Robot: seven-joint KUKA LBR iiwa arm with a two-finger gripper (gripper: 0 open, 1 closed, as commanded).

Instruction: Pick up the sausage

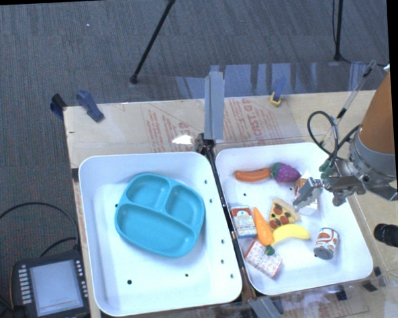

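The sausage (252,175) is an orange-red link lying flat near the back of the right bin (359,263), just left of a purple bunch of grapes (286,172). My gripper (308,195) hangs low over the right bin's middle right, about a hand's width to the right of the sausage and in front of it, beside the pizza slice (281,212). Nothing of the sausage lies under or inside the gripper. The arm comes in from the right edge.
In the right bin lie a carrot (262,228), a banana (291,233), a can (325,243) and two small cartons (243,219) (263,258). The left bin (102,275) holds a blue divided plate (160,214). A cable loops above the wrist (322,130).
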